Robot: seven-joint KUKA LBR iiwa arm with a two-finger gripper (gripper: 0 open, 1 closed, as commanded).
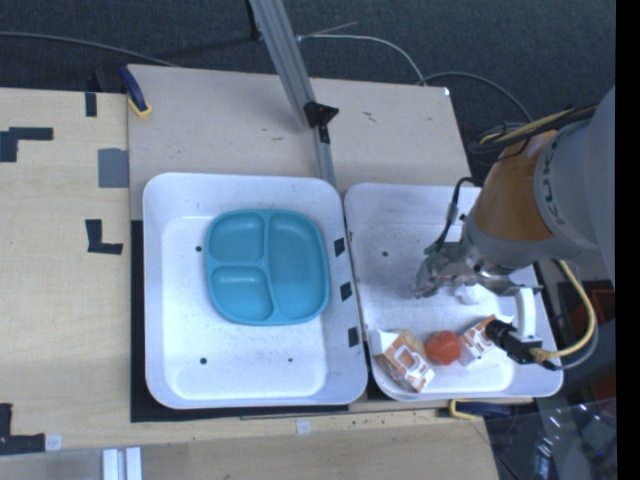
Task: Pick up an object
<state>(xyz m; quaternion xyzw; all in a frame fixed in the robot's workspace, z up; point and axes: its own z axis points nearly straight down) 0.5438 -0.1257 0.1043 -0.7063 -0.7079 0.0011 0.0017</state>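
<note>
White bins [170,368] on tan bench [220,118]; dark floor [120,8].

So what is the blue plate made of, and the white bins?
The blue plate looks like plastic: one even turquoise colour, smooth, with three moulded compartments and rounded corners. The two white bins, left and right, also look like plastic, or maybe coated metal; that is hard to tell. Their finish is matte, with grey scuffs and a few dark dots.

A robotics lab: a taped wooden worktop [60,268] on dark carpet [450,18], loose cables [400,58] toward twelve o'clock, a metal mast [285,53] rising above two white bins [160,298].
</note>
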